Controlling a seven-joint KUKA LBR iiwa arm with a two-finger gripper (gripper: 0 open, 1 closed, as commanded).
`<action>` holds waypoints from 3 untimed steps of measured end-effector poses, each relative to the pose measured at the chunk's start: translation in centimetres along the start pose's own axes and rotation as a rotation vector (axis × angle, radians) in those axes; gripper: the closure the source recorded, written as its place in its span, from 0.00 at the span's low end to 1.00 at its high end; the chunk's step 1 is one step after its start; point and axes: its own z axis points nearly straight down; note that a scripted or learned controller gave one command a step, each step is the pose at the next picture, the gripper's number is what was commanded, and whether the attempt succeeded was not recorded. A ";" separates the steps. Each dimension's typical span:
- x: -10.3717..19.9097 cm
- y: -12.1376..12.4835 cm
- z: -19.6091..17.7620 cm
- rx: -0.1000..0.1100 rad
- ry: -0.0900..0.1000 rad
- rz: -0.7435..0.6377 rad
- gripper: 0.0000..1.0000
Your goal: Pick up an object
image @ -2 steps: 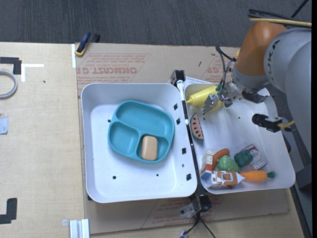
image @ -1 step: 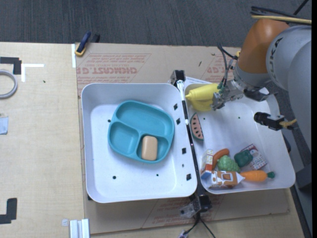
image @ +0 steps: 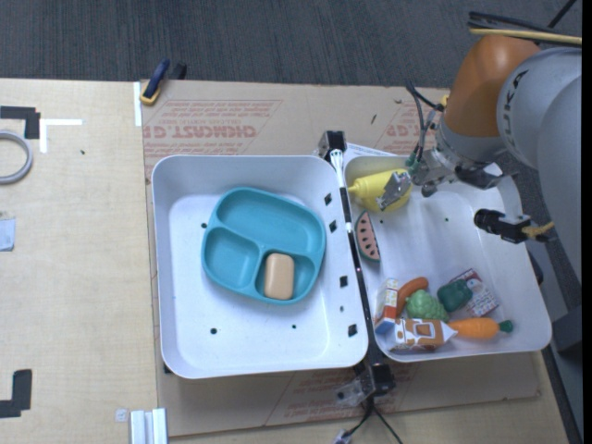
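My gripper (image: 400, 187) is low in the back left corner of the right bin (image: 435, 239), its tip against a yellow banana-like toy (image: 372, 189) that lies by the bin's left wall. The grey arm with its orange band (image: 490, 72) comes down from the upper right. A watermelon slice (image: 368, 237) lies just in front of the yellow toy. Along the right bin's front are a carrot (image: 476, 327), a green broccoli (image: 423, 305), a dark green piece (image: 455, 294), a red sausage-shaped piece (image: 413, 288) and a small carton (image: 421, 334).
The left bin (image: 185, 303) holds a teal divided plate (image: 240, 239) with a beige block (image: 278, 276) in one compartment. A black part of the arm (image: 504, 222) hangs over the right bin's right side. A blue pen (image: 155, 80) lies on the bench behind.
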 end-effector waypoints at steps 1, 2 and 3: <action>0.7 -0.2 2.3 0.015 0.005 0.325 0.00; 0.7 -0.2 1.4 0.016 0.004 0.324 1.00; 8.5 -0.5 -7.9 -0.003 0.001 0.376 1.00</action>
